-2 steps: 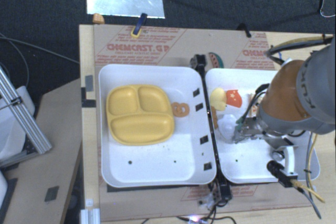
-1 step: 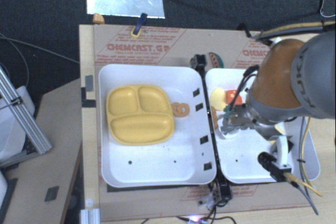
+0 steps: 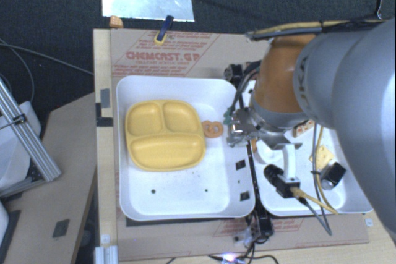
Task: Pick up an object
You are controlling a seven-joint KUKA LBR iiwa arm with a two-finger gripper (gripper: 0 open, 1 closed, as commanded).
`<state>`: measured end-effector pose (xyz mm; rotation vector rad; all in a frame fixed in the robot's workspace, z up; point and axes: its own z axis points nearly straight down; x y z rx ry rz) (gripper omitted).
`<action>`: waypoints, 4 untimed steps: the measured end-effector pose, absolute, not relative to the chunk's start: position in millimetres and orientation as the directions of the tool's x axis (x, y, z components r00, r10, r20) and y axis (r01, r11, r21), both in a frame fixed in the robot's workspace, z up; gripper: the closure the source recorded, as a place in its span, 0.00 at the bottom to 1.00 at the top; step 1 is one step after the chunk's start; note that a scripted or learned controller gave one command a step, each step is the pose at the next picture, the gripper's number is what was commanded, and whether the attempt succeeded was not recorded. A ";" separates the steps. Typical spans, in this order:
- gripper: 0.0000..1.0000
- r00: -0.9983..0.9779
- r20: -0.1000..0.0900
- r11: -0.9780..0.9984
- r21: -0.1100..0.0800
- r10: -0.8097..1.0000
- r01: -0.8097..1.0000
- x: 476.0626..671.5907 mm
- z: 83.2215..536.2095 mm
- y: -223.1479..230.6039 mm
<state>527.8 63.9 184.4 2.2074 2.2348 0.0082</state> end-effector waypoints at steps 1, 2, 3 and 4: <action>1.00 -0.010 0.001 0.010 0.003 1.000 1.000 527.2 194.9 58.3; 1.00 -0.008 0.001 0.008 -0.003 1.000 1.000 513.4 147.5 114.0; 1.00 0.007 -0.003 -0.007 0.007 1.000 1.000 524.1 206.6 13.3; 1.00 -0.011 0.004 0.011 -0.001 1.000 1.000 504.9 183.2 91.5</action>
